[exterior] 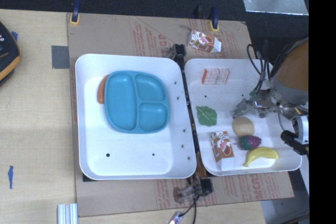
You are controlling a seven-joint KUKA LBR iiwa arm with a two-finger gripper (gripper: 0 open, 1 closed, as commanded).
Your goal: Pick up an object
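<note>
Fingers (245, 108) just above tan ball (243, 126).

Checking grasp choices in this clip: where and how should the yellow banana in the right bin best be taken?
Probably across the middle of the banana, pincer descending from above, fingers closing across its narrow width. It lies flat, curved, near the right bin's front rim; the purple item crowds its upper side, so straight down seems safest.
</note>
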